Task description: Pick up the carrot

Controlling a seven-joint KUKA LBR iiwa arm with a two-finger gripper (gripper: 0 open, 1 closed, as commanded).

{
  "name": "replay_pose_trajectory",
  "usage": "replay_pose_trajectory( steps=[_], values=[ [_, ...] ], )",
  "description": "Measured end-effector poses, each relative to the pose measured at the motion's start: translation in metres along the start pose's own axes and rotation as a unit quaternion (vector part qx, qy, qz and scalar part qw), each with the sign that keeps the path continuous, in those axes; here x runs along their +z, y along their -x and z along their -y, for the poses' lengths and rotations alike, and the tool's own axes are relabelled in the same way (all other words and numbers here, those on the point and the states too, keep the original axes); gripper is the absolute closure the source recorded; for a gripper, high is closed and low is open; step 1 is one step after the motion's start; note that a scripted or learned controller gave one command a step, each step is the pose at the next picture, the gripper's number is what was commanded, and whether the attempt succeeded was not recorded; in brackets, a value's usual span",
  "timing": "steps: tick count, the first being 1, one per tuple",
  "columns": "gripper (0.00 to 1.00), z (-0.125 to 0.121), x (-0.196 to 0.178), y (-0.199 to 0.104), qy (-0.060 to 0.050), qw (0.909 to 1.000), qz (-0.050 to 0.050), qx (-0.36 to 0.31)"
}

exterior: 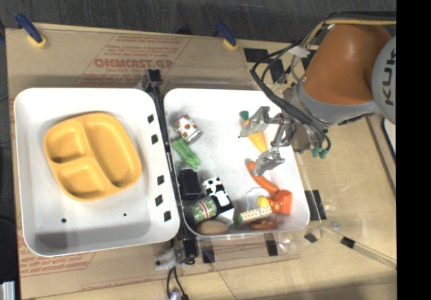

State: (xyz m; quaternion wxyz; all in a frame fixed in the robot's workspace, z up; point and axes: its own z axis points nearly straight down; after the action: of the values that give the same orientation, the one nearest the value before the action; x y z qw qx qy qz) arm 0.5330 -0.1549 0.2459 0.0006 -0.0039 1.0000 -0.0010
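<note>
Cardboard-topped bench bearing two white bins. Carrot lying in right bin, touching lower fingertip of gripper. Gripper hovering with fingers spread, pinching nothing. Yellow tray sitting in left bin.

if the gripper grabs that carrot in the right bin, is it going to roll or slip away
Probably somewhat. The carrot looks like a smooth, tapered plastic toy, so it may squirt out of a pinch. It lies flat on the bin floor, so a nudge could roll it. It likely stays stiff and light.

right bin centre bare, toys crowd front
</note>
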Motion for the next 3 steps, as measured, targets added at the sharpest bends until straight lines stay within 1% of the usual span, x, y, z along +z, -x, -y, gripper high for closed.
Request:
replay_pose_trajectory(
  steps=[1,2,3],
  values=[
    [0.00,0.055,0.048,0.048,0.001,0.9965,0.000,-0.084],
    [0.00,0.055,0.155,0.088,0.001,0.9989,-0.001,-0.046],
    [1.00,0.053,0.142,0.091,0.000,0.9988,0.003,-0.050]
  ],
)
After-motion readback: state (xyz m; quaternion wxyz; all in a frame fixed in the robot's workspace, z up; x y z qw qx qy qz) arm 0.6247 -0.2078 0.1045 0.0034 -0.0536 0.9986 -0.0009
